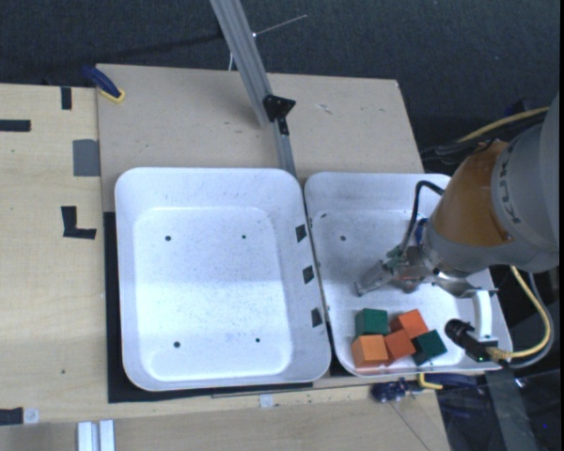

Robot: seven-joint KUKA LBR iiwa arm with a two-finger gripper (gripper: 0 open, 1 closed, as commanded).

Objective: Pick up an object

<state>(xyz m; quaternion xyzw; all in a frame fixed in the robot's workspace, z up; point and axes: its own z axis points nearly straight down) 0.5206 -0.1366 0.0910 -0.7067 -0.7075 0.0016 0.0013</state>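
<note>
Gripper (pixel 371 280) low in right bin (pixel 357 200), just above green block (pixel 371 321) w/ orange blocks (pixel 369 349); open/shut: can't tell.

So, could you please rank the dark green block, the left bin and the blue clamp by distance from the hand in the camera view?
1. Dark green block, just below the hand, in the right bin.
2. Left bin, across the divide to the left.
3. Blue clamp, at the bench's far upper-left corner.

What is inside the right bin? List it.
In the right bin: two green blocks, two orange blocks, clustered at its near end, with the gripper above them. The arm covers the bin's right side.
</note>
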